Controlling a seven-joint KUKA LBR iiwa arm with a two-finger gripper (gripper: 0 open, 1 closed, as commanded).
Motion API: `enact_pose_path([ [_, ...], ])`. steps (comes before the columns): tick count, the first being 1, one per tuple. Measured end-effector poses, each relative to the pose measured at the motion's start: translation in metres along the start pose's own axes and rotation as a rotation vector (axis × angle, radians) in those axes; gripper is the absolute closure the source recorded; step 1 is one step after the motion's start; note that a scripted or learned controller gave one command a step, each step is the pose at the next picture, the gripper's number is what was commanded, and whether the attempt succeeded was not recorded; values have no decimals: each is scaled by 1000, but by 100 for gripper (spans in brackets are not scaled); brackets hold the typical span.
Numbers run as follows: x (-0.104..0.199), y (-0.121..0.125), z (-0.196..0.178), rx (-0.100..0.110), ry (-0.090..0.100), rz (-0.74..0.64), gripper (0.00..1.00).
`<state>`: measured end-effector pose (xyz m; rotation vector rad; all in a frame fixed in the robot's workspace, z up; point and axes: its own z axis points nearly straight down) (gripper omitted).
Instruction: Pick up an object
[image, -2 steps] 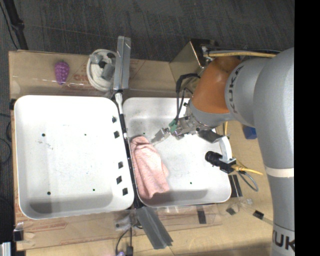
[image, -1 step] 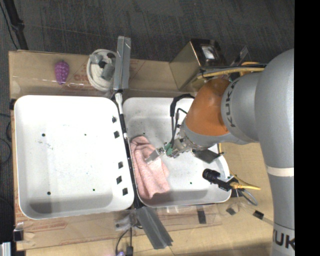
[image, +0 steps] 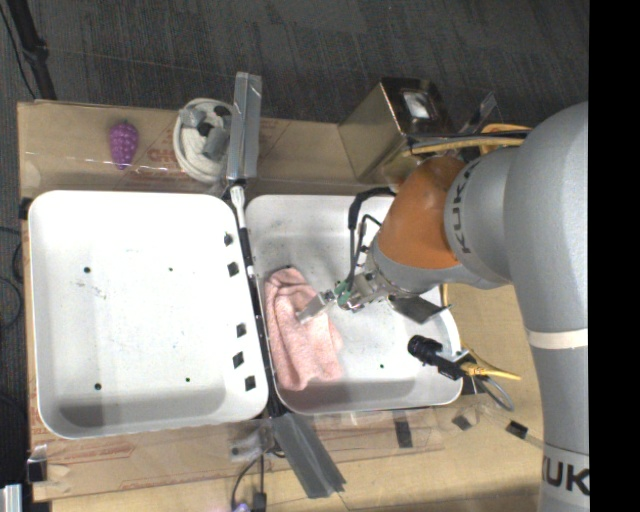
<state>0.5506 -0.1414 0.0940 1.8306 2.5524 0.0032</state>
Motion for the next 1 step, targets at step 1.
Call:
enact_pose_path([
  [1,38,4,0,1,-3,-54,0],
])
